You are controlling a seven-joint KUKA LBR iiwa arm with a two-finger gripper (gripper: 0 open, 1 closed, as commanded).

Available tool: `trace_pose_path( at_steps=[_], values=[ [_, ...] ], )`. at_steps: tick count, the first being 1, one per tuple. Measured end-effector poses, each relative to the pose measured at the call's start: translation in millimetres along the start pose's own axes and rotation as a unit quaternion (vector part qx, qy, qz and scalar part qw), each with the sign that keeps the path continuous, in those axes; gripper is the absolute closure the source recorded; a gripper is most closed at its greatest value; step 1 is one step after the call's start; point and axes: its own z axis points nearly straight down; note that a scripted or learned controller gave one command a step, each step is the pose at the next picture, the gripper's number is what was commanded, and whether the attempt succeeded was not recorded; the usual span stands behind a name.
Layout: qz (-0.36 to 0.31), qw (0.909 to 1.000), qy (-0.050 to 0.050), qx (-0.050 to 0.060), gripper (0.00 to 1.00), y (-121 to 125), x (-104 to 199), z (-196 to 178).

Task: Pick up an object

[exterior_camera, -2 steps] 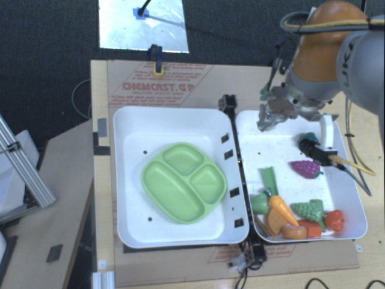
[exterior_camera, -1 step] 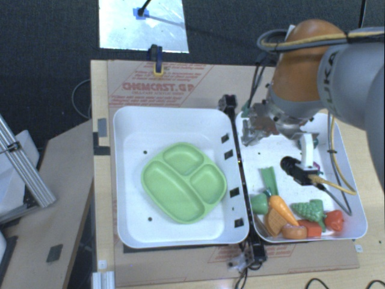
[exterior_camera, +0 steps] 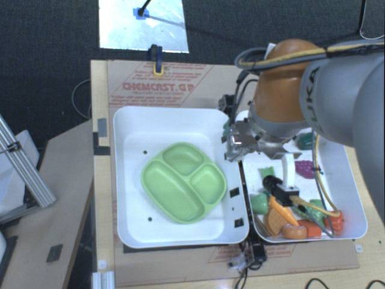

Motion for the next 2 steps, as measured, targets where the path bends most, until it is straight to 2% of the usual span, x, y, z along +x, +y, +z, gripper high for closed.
trace_pose_path(
  at_steps=[1,2],
  values=[
    [0.001,1.0000,0.000,-0.001,1.00,-19.9,14.5,-8.1],
    [0.001,1.0000,0.000,-0.002,1.00,-14.8,25.0,-4.4]
  ],
)
